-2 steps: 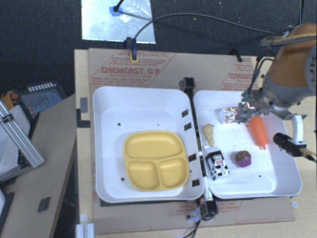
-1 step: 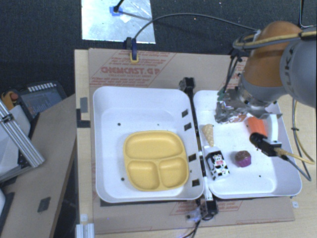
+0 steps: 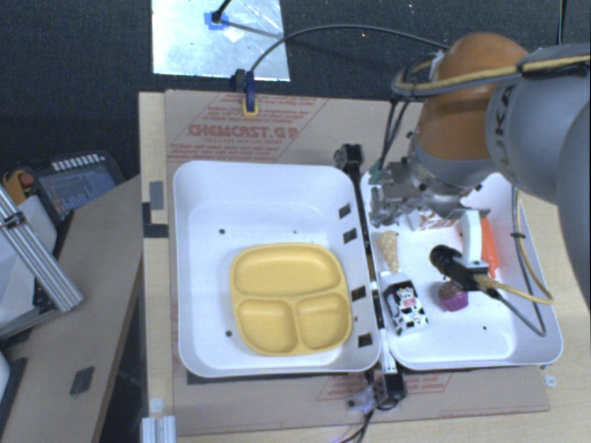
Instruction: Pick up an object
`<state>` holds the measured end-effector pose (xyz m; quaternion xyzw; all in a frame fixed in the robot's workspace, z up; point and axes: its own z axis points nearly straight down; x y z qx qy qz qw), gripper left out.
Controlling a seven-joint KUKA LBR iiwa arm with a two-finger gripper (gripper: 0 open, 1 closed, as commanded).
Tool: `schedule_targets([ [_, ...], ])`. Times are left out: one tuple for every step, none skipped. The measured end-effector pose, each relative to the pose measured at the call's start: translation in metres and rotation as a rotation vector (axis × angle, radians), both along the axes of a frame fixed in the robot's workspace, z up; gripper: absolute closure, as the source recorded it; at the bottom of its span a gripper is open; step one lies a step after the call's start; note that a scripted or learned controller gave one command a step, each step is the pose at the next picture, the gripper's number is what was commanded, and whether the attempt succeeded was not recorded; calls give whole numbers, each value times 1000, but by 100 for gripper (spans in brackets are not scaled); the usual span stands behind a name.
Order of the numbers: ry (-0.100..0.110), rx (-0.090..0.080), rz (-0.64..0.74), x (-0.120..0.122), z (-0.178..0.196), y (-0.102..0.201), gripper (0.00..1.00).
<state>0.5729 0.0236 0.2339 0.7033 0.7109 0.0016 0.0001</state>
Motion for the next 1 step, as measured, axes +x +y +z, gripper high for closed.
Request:
schedule_targets([
  [1, 0, -1, -4, 6, 57, 100],
])
